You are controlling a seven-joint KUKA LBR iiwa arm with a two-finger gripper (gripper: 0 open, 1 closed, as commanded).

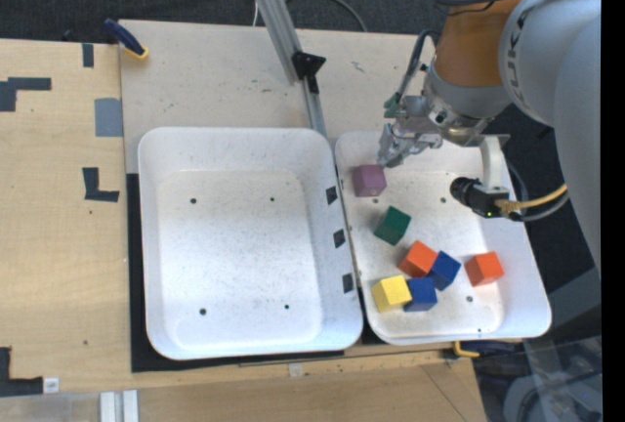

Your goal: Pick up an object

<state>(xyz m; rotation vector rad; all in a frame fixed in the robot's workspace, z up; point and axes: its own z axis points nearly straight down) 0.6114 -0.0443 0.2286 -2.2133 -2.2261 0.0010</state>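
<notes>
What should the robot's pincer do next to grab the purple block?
Probably move a little down and toward the left bin, then lower. The pincer hangs just up and right of the purple block in the right bin, not around it, so nothing is gripped yet.

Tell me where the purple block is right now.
The purple block lies in the right bin, near its upper left corner, just below and left of the gripper, with the green block its nearest neighbour further down.

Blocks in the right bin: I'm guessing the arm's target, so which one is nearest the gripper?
The purple block, just below the gripper. It sits alone at the bin's upper left; the other blocks lie farther down.
</notes>
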